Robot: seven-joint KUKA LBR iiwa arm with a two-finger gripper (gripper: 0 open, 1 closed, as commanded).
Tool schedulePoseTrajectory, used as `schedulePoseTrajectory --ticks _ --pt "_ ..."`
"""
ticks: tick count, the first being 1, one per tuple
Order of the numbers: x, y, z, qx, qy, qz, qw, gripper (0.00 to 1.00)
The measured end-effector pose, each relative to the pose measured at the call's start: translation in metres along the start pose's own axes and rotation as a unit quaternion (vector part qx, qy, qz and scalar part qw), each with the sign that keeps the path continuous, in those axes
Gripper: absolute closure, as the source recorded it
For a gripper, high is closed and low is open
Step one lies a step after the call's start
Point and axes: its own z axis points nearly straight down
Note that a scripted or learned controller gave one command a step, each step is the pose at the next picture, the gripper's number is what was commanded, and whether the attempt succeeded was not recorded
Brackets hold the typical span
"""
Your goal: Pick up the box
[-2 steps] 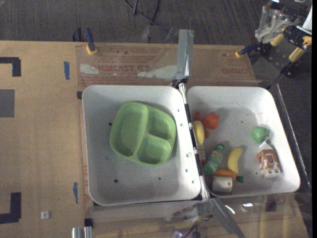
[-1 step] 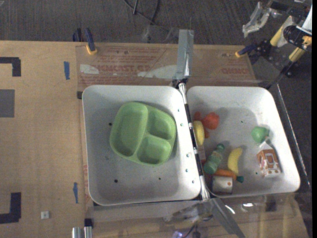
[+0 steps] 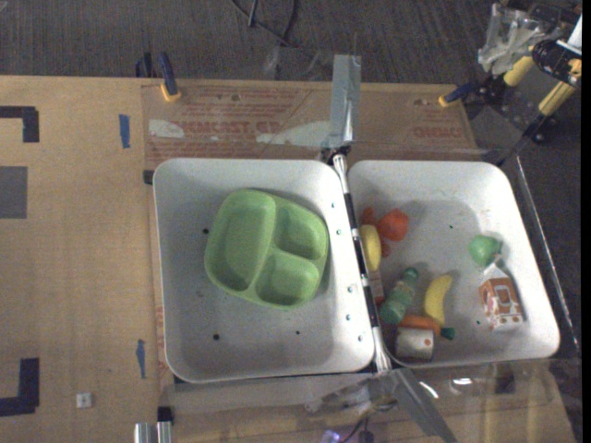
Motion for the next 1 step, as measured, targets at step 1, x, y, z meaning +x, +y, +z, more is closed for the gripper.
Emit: schedulePoseTrajectory --ticks 1 --pt "0.0007 -0.0001 0.0003 0.000 0.000 0.000 1.0000 0.00"
